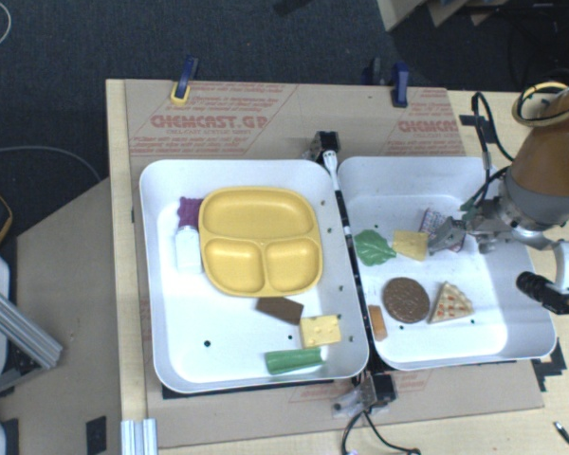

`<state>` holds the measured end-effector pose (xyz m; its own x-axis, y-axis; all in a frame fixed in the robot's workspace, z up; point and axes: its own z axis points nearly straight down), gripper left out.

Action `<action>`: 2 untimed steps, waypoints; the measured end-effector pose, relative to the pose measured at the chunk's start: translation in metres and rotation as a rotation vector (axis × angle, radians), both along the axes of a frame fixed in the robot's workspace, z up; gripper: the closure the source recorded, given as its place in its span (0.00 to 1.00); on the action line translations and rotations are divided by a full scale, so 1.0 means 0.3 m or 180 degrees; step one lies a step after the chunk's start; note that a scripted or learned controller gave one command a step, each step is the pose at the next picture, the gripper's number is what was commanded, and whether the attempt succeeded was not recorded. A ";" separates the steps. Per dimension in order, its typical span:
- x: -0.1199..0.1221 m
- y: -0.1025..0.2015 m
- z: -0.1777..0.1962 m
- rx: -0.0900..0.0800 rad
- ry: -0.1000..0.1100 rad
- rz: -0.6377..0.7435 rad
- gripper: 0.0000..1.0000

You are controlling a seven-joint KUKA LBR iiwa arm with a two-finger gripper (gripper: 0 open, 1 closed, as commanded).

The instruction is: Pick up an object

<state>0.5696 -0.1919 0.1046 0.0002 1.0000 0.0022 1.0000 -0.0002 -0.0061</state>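
My gripper (443,232) reaches in from the right and hangs low over the upper middle of the right bin (522,344). Its tip is just right of a yellow cheese wedge (411,245), with a small grey patterned piece (431,220) right at the tip. A green leaf (372,247) lies left of the wedge. Nearer the front are a brown round cookie (406,300), a pizza slice (450,303) and a small orange stick (377,322). I see nothing held.
The left bin (161,320) holds a yellow divided plate (261,238), a purple item (190,209), a white bottle (187,249), a brown bar (281,308), a yellow block (321,331) and a green stick (293,359). The arm's orange band (550,154) rises at the right.
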 end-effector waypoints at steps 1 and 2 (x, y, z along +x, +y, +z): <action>-0.001 0.003 -0.071 -0.0001 -0.0005 0.0003 0.00; 0.002 0.001 -0.030 -0.0006 -0.0020 0.0000 1.00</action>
<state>0.5702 -0.1915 0.0955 0.0004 1.0000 0.0003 1.0000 -0.0004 0.0000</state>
